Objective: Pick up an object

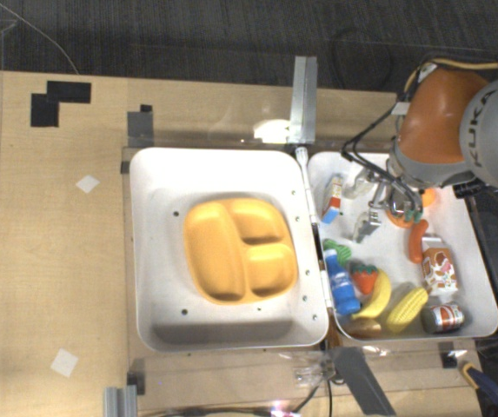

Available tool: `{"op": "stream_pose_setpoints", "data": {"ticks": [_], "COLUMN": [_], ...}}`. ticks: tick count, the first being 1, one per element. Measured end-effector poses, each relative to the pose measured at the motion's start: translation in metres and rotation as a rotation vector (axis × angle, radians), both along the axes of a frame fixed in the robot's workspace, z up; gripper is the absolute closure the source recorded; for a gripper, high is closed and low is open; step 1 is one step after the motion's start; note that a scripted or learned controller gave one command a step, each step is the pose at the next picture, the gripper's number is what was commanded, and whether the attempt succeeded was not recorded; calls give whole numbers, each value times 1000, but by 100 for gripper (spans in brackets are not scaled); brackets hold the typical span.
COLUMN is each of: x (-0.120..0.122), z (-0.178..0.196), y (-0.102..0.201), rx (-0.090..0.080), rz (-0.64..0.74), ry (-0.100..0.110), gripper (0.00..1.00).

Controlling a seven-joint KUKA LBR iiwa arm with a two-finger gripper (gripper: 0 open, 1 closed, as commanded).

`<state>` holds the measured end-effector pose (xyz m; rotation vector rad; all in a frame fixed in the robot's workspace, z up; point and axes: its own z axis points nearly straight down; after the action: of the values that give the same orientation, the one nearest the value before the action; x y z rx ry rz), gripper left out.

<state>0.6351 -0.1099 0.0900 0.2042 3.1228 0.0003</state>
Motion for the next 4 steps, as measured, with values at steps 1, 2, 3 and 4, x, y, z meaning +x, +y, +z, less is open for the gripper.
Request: {"op": "stream_pose_setpoints", "data": {"ticks": [1,2,3,4], "x": [-6,25,6,-11], "z": [-1,9,-2,-1], "y": [-19,-10,15,24], "rx": [1,4,6,7], "rz": [-167,-409,-480,-635], "ry": [0,8,1,1], "gripper": [0,0,0,0]}}
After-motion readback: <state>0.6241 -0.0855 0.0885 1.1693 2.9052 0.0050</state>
